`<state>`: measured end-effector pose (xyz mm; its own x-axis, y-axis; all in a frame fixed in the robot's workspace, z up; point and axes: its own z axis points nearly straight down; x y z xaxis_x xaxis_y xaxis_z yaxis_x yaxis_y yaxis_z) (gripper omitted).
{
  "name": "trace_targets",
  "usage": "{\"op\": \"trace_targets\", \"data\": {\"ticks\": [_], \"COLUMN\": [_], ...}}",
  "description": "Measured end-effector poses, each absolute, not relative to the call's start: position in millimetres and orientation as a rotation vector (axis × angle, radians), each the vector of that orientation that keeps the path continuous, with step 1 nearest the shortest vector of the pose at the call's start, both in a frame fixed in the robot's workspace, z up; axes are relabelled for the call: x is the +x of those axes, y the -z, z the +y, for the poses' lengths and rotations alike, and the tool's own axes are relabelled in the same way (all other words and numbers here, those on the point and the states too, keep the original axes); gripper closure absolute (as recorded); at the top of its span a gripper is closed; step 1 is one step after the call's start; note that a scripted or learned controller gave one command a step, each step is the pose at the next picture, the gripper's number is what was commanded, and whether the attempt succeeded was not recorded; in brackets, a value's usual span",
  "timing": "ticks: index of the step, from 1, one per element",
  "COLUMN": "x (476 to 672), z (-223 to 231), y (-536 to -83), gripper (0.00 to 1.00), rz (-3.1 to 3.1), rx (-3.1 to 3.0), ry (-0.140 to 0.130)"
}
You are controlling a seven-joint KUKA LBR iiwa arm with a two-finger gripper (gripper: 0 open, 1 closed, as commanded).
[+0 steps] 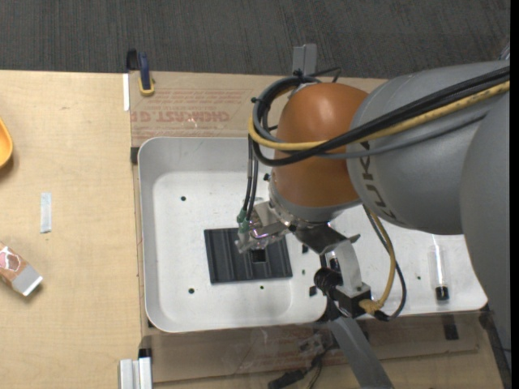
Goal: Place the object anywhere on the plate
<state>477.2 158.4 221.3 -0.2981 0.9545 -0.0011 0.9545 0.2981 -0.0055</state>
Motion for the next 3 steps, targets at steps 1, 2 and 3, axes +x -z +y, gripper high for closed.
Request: {"op": "trace_targets", "data": {"ticks": [1, 2, 3], "x": [477.3, 478.1, 495.0], "z": [158, 157, 149], "y": [-221, -229, -222], "gripper": [0.0, 1.0, 1.0], "rz": [-2.53, -2.525, -2.305], "rx": [-1.859, -1.866, -2.134], "ry": [-0.007, -0.012, -0.006]}}
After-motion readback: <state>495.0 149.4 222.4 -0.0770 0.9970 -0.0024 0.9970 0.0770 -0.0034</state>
